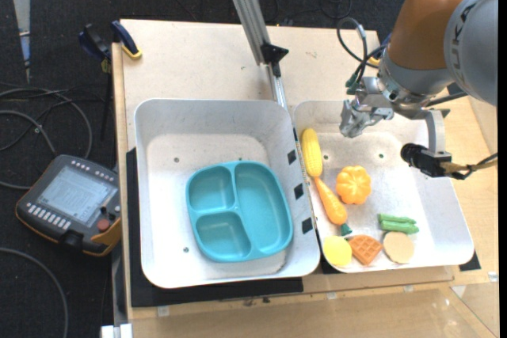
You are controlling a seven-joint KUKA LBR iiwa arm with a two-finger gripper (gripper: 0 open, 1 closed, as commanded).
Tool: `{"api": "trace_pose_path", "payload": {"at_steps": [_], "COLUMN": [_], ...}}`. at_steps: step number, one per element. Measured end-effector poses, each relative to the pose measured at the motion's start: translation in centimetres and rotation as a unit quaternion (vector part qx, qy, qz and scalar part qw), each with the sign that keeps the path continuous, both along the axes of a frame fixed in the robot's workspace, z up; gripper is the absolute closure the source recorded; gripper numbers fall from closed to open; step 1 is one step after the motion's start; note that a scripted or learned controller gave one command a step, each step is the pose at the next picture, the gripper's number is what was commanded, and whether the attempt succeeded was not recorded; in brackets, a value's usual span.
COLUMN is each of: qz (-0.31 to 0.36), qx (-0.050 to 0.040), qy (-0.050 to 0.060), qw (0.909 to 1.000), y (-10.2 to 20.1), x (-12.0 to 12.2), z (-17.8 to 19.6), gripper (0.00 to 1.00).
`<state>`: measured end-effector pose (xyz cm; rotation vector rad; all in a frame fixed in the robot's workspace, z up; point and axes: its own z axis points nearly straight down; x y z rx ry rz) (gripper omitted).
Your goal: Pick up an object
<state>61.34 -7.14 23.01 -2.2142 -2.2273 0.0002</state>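
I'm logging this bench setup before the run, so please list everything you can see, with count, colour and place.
Bins: two, white, side by side on the bench.
Divided plate: one, turquoise, in the left bin.
Corn: one, yellow, right bin, by its left wall.
Carrot: one, orange, below the corn.
Pumpkin: one, orange, middle of the right bin.
Green beans: one, green, right bin.
Lemon: one, yellow, front edge.
Waffle: one, orange, front edge.
Biscuit: one, beige, front edge.
Control pendant: one, grey and orange, floor at left.
Arm: one, grey with an orange band.
Hand: one, above the right bin's back.
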Motion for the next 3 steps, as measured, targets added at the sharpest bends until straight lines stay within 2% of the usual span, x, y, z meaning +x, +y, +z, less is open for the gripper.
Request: {"api": "trace_pose_path", "payload": {"at_steps": [2,3], "qz": [0.001,0.001], "qx": [0.0007,0.0007], "qy": [0.001,0.0], "qw": [1.0,1.0], "y": [10.8,15.5], "x": [-5.2,-7.6], "z": [-1.0,1.1], "gripper": [1.0,1.0]}}
